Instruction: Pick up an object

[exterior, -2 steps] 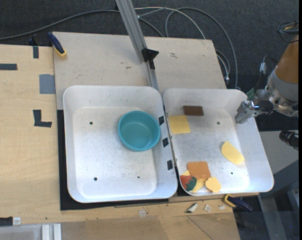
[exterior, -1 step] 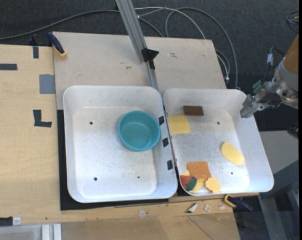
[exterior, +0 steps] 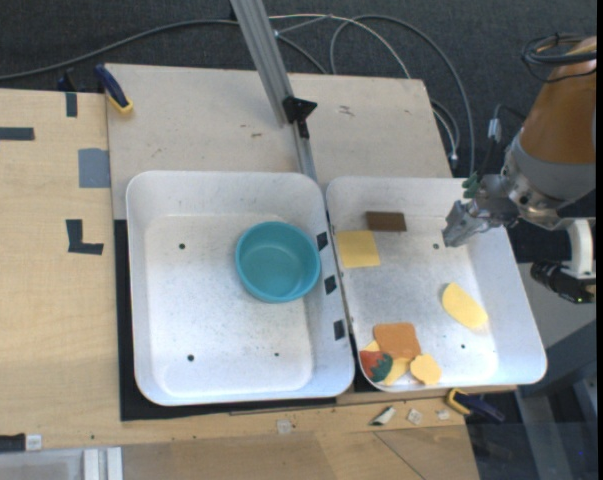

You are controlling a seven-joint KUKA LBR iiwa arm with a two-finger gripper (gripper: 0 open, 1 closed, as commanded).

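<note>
You see the gripper [exterior: 455,230] above the right bin's [exterior: 516,298] far right part; you cannot tell its jaw state. Brown block [exterior: 385,221] and yellow square [exterior: 359,249] lie left of it, blue bowl [exterior: 277,260] in the left bin [exterior: 171,298].

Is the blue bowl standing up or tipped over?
Standing up. The blue bowl in the left bin shows its round open mouth facing up.

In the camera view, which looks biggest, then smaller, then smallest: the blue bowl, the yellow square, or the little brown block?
1. The blue bowl looks biggest by far.
2. The yellow square comes next.
3. The brown block looks smallest, though only a bit smaller than the square, and it lies slightly farther from the camera.
</note>
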